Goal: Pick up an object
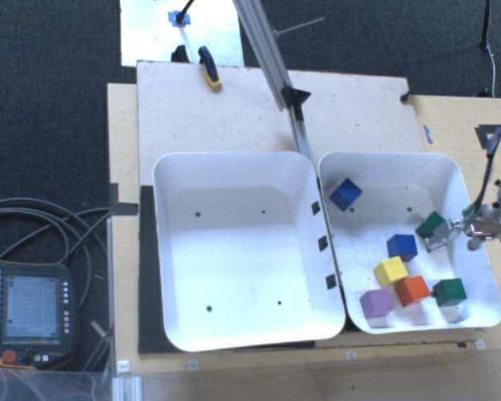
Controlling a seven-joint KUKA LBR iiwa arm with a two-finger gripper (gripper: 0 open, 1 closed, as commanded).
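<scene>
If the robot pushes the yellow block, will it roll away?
Probably not. The yellow block looks like a cube with flat faces, so it should slide, not roll. It sits close to the orange block and blue block, so a push would likely bump them.

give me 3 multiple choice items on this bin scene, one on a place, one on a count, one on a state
1. Where does the yellow block lie?
A. in the left bin
B. in the right bin
C. on the bench outside the bins

2. How many blue blocks are in the right bin?
A. one
B. two
C. four

3. How does the blue block near the divider stand to the other blocks?
A. stacked on the purple block
B. touching the orange block
C. apart from them, alone

Answers:
1. B: the yellow block sits in the right bin, beside the orange block.
2. B: one blue block lies near the divider, a second blue block sits in the cluster.
3. C: bare bin floor separates it from the cluster near the end effector, including the purple block.
</scene>
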